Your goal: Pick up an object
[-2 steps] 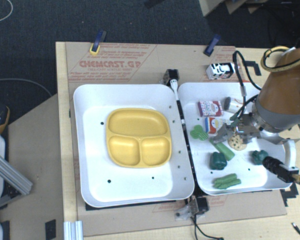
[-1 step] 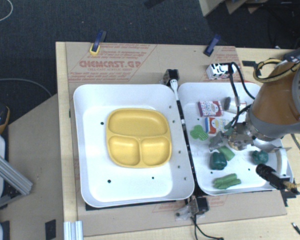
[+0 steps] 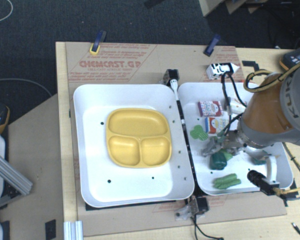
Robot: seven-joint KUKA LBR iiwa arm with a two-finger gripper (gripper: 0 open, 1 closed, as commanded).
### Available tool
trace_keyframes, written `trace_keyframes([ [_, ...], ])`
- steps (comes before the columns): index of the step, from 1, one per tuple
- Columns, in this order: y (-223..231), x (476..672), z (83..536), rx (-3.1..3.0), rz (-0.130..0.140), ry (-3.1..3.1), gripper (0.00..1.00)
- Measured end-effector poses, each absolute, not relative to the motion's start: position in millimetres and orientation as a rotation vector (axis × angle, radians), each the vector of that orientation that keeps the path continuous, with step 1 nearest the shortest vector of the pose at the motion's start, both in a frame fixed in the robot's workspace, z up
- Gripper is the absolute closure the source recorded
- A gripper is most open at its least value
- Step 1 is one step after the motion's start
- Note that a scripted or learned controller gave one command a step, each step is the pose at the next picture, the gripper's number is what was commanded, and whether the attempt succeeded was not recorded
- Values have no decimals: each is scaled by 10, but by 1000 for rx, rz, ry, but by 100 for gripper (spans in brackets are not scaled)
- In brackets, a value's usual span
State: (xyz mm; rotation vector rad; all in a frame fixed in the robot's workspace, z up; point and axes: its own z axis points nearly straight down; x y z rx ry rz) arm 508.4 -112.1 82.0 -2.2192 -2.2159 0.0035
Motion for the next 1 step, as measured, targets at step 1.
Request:
trace_keyframes([
  [1, -1127, 5095, 949, -2224, -1, -2220, 100],
])
